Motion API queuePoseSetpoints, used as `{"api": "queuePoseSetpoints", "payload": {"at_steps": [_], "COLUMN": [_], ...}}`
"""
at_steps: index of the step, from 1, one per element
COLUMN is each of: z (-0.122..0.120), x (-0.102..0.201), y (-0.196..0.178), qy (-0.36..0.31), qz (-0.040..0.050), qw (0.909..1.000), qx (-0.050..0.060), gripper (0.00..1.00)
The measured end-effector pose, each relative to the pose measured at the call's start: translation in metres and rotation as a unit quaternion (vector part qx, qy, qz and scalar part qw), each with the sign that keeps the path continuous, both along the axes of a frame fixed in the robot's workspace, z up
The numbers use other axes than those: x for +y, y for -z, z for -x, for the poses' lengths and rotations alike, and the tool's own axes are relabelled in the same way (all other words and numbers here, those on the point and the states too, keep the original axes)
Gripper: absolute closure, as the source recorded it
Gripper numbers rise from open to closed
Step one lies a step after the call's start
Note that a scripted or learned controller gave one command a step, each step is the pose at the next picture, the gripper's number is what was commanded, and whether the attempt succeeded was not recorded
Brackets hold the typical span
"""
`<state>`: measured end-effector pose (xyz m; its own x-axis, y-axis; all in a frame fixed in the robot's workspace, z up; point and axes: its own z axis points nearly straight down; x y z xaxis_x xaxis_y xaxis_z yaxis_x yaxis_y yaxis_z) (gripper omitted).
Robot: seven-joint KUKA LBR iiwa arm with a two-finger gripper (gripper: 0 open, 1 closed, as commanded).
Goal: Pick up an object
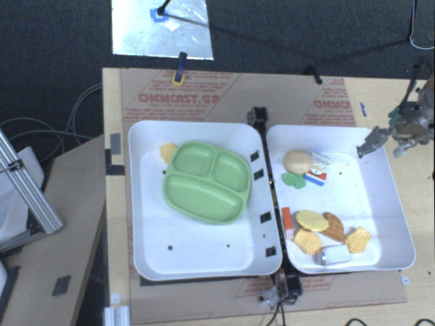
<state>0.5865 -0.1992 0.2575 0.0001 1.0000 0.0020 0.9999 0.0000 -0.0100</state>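
Observation:
My gripper (385,146) hangs over the far right corner of the right bin (380,189), open, with nothing between its dark fingers (370,144). Toy food lies in that bin. A tan bun (297,160) sits at the far left, with a green leafy piece (293,179) and a red, white and blue packet (315,176) beside it. Near the front lie a yellow oval (311,219), a brown piece (334,227), two yellow waffle pieces (307,242) (358,238), an orange stick (286,220) and a grey-white object (333,255).
The left bin (197,253) holds a green divided plate (206,180) with a small yellow object (168,153) at its far left rim. A black divider (270,195) runs between the bins. A metal sheet (162,17) lies beyond the bench.

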Motion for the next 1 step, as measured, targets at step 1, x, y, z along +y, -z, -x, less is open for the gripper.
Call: {"api": "queuePoseSetpoints", "payload": {"at_steps": [1], "z": [-0.0022], "x": [0.0009], "y": [-0.0073], "qy": [-0.002], "qz": [0.0013], "qw": [1.0000], "qx": [-0.006], "gripper": [0.00]}}
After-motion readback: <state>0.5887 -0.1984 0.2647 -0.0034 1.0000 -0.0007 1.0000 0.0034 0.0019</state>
